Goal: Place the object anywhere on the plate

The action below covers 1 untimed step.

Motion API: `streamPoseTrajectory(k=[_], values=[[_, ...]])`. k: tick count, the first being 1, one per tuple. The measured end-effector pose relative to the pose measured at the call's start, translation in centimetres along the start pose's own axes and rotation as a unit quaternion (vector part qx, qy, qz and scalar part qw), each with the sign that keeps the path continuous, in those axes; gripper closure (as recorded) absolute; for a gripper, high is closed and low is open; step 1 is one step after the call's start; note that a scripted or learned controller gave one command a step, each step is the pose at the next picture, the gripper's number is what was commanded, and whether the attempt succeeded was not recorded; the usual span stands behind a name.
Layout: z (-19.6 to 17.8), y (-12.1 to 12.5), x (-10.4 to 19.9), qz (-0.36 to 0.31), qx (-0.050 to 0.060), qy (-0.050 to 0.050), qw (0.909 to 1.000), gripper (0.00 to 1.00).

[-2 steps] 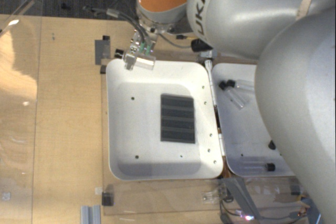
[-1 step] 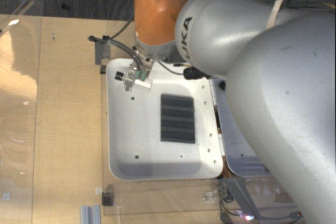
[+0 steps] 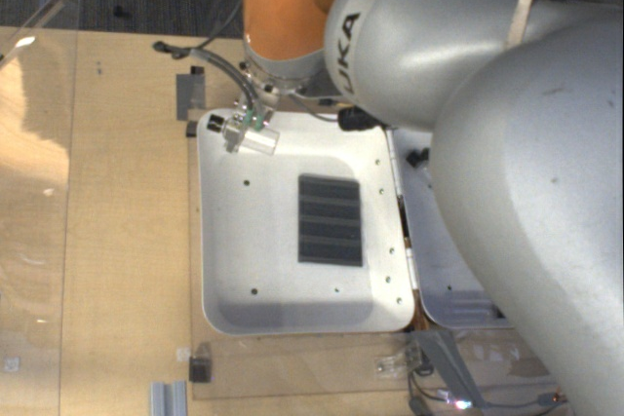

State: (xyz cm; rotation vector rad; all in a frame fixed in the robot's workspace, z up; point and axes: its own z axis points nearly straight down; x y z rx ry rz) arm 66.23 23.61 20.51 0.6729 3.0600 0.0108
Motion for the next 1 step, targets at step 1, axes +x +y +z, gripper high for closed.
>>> streamPoseTrajectory(k=[1], values=[[-10.29,-0.12,0.23,-0.025,0.000,-0.001,0.9997,1.00]])
